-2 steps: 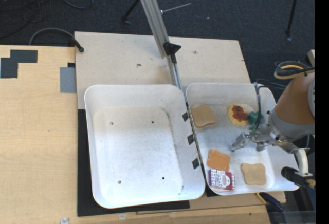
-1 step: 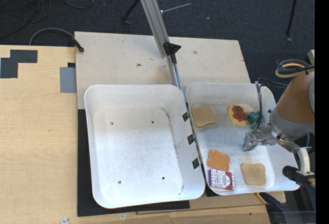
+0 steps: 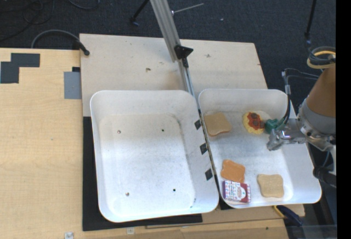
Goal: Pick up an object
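The end effector [image 3: 272, 136] sits inside the right bin [image 3: 241, 95], beside the yellow-and-red toy food piece [image 3: 253, 121]; whether it is wide or narrow cannot be told. Toast-like slices [image 3: 217, 123] lie nearer the bin's divider side. These look light, flat and rigid: grip across opposite edges.

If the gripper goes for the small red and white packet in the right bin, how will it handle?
The red and white packet lies flat near the front of the right bin, so it probably won't roll. It looks thin, so likely light and perhaps hard to grip from above. It touches the orange slice, which a push may shift.
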You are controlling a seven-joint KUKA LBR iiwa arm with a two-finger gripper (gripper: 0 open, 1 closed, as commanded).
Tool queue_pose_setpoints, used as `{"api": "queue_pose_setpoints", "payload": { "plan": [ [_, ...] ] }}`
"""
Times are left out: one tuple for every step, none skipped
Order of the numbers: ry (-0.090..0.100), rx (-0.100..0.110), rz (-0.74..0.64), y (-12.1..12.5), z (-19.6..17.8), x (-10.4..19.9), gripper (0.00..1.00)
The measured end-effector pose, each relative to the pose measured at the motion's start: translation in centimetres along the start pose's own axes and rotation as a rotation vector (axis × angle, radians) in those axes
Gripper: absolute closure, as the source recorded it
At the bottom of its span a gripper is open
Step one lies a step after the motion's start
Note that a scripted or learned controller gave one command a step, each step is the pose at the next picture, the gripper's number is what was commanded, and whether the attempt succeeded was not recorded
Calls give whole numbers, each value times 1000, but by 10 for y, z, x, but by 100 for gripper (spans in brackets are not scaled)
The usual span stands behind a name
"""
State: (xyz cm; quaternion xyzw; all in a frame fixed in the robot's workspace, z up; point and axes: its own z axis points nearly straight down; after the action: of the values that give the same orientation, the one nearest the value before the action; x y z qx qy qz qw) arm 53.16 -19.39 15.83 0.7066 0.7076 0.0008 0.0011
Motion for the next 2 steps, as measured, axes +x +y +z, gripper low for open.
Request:
{"api": "queue_pose_setpoints", "payload": {
  "plan": [
    [-1, -1, 0, -3, -59, -9, 100],
    [0, 2, 0, -3, -79, -10, 100]
  ]
}}
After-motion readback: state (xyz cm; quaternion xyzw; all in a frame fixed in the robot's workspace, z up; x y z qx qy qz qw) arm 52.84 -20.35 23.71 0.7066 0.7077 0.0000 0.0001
